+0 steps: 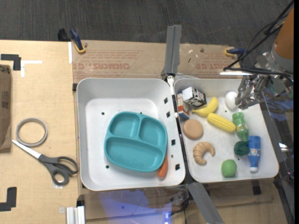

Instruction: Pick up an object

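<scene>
Gripper (246,98) poised over right bin's (267,134) upper right corner beside white ball (231,99); grip state cannot be told. Corn cob (220,122), banana (207,107), croissant (203,151) scattered below.

Right bin (268,174) w/ lots of toy food. Yellow banana (208,107) near the top, curved, just beside a small black & white box (193,96). Yellow corn (221,122) lying slanted below the banana. White egg (231,98) near the top right. Brown round bun (192,129) in the middle left, w/ a tan croissant (203,151) below it. Green bottle (240,126) lying down, next to the corn. Blue & white bottle (253,154) at the right, lying along the wall. Green round fruit (229,168) at the bottom. Left bin (88,125) w/ a teal split plate (135,142) & an orange carrot (162,168) touching its edge.
</scene>
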Available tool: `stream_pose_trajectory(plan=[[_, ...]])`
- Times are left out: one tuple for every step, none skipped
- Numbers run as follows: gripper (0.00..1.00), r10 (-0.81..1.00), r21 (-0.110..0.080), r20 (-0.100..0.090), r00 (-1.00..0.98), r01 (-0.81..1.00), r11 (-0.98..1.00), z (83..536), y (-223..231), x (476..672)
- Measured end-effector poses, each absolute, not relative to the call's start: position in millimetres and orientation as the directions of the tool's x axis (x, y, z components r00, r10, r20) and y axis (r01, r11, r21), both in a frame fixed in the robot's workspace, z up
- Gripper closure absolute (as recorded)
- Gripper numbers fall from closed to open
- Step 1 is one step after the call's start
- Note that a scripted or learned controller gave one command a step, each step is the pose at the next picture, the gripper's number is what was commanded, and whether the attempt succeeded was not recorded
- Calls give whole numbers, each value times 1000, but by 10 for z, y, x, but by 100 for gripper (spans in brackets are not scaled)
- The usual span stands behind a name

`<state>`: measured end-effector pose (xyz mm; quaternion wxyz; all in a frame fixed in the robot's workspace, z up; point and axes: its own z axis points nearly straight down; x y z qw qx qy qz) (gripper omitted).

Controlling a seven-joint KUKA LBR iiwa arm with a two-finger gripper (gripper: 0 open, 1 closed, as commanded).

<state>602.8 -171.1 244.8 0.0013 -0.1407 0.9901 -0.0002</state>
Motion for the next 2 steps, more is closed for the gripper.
stream_pose_trajectory(plan=[[0, -279, -1, -3, -960, -279, 960, 2449, -1710, 6029], [0, -240, -1, -6, -971, -240, 971, 934, -1651, 6343]])
